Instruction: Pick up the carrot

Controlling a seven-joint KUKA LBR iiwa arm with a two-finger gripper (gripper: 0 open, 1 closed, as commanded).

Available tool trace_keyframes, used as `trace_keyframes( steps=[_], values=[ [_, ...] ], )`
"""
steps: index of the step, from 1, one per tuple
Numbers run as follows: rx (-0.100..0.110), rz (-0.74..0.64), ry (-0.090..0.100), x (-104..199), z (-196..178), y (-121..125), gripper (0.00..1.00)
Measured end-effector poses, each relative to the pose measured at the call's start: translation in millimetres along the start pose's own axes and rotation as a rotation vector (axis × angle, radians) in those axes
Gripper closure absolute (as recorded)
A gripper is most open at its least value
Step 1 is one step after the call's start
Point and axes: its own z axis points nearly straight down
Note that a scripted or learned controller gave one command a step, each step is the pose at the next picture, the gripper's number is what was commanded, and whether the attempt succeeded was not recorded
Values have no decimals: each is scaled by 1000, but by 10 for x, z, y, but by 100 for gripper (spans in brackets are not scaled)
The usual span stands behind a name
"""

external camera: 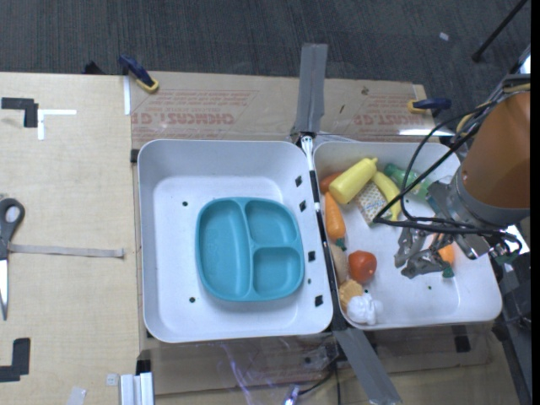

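A gripper (419,258) hangs low in the right bin (472,306), well apart from the carrot (335,217) lying along its left wall.

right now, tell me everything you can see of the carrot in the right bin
The carrot is a smooth orange piece that looks like plastic toy food, elongated and tapering. It lies flat on the right bin's floor, lengthwise along the left wall. Its upper end sits by the yellow bottle, though contact is unclear; the tomato lies below it, apart. The tool is off to its right, not touching it.
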Motion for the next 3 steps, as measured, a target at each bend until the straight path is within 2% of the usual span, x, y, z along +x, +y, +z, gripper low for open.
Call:
trace_keyframes(
  steps=[1, 2, 3],
  values=[
    [0, -457, -1, 227, -571, -771, 100],
    [-5, -513, 3, -58, 812, -743, 100],
    [-3, -767, -1, -517, 266, 182, 100]
  ],
)
